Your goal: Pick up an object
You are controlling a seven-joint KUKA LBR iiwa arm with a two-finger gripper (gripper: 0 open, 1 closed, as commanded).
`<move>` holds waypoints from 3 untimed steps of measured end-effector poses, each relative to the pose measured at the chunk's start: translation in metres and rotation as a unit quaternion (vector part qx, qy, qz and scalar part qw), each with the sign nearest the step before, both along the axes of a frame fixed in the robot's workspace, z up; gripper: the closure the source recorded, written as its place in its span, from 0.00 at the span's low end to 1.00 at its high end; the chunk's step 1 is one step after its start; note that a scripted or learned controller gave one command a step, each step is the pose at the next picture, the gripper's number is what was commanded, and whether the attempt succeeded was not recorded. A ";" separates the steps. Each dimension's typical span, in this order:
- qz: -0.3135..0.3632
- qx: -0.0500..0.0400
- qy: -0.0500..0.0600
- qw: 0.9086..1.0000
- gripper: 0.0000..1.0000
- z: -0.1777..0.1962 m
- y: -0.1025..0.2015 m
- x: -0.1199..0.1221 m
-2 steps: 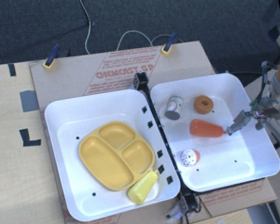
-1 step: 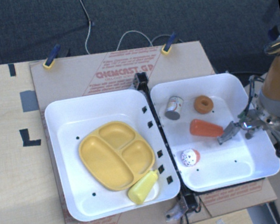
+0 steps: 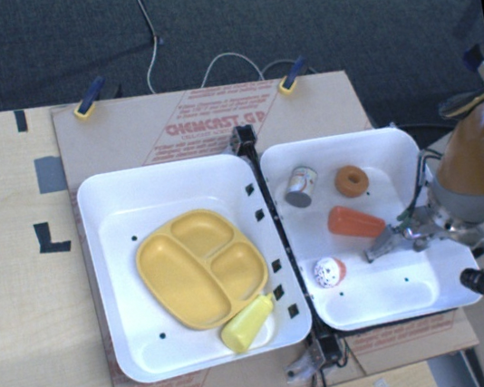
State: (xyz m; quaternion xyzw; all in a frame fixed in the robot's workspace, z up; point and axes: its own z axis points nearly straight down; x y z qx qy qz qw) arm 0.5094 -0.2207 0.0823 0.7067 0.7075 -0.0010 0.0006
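1. A yellow divided plate [image 3: 201,266] and a yellow bottle [image 3: 246,322] lay in the left bin [image 3: 106,257], left of the orange block [image 3: 354,221].
2. The gripper [image 3: 381,245] hovered just right of the orange block, fingers apart, holding nothing.

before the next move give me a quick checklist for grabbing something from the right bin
1. Targets present in right bin: orange block, doughnut, grey cup, small white ball: ok.
2. Gripper inside that bin, beside the orange block: ok.
3. Object between its fingers: not ok, nothing seen there.
4. Orange block apart from its neighbours: ok.
5. Finger opening: cannot tell.
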 end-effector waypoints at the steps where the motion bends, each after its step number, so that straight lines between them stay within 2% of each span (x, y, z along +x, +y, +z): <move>1: 0.000 -0.001 -0.002 1.000 1.00 0.014 -0.001 0.001; 3: 0.000 0.000 -0.002 1.000 1.00 0.107 0.005 0.015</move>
